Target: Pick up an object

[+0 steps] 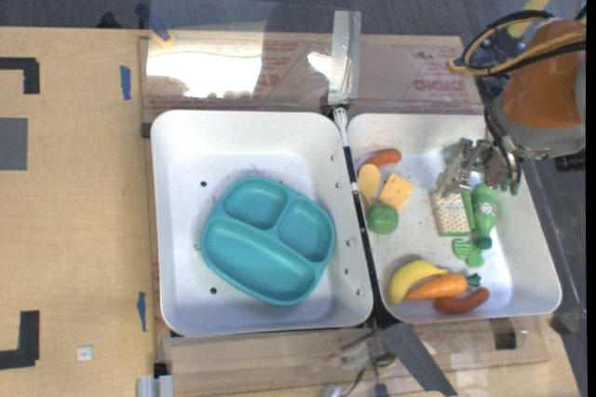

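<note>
My gripper (460,175) hangs low in the right bin (535,266), near its back right part. Just under and in front of it lies a speckled tan block (452,214). A green toy bottle (485,210) rests right beside that block, with a small green piece (466,247) below it. Whether the gripper touches either one is unclear. Further left sit an orange sausage (381,158), a yellow piece (370,182), a cheese wedge (398,192) and a green ball (382,219). A banana (413,276), a carrot (441,286) and a red sausage (465,301) lie at the front.
The left bin (177,199) holds a teal divided plate (270,239). A ridge (355,199) separates the two bins. A clear panel (242,50) stands behind them. Yellow and black cables (507,27) loop above the orange wrist band (548,74) at the right.
</note>
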### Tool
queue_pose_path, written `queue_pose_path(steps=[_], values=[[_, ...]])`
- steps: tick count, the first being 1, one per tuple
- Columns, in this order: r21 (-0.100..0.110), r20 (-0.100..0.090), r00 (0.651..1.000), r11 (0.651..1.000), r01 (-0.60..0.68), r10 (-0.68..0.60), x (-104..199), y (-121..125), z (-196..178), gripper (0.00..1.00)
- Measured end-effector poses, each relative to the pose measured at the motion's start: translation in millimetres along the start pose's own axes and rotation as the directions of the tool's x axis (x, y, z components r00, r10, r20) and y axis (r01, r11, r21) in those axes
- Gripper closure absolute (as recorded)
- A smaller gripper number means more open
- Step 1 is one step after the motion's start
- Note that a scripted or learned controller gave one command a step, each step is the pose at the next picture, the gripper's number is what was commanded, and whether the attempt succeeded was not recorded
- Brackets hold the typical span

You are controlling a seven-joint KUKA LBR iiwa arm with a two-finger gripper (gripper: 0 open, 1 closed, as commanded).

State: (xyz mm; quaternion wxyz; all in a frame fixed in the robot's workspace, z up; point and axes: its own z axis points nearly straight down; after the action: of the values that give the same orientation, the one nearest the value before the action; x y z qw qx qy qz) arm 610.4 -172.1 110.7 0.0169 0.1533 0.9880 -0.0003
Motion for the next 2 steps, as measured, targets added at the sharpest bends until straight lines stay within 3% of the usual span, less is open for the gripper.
queue_pose_path(steps=[1, 2], values=[[0.001, 0.017, 1.0, 1.0, 0.018, -0.018, 45, -8, 5, 1.0], [0.005, 0.023, 0.994, 0.995, 0.104, -0.104, 105, 7, 3, 1.0]])
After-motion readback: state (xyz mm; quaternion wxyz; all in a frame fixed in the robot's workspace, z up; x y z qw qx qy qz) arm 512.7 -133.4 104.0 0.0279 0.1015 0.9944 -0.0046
